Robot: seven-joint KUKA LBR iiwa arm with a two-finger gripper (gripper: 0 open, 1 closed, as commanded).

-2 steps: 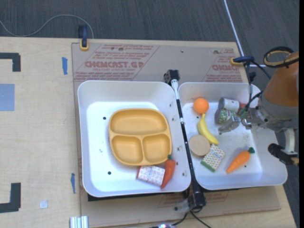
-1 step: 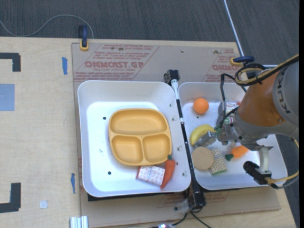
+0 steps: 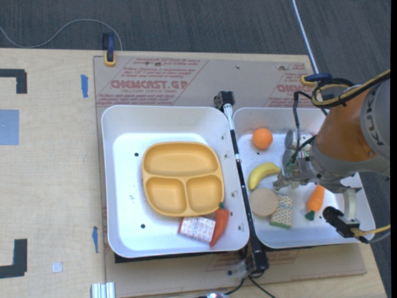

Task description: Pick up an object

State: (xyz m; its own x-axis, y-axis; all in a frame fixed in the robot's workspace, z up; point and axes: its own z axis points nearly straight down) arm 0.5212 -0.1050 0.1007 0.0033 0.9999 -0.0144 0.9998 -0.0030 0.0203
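Nothing is seen lifted yet. The gripper (image 3: 291, 177) is poised over the right bin (image 3: 366, 213), at three o'clock from the banana (image 3: 263, 174); its grip cannot be told.

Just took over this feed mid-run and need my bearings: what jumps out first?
The big yellow divided plate fills the middle of the left bin, with a carrot and a small printed packet by its near edge. In the right bin, the grey and orange arm hangs its pincer beside a banana, below an orange.
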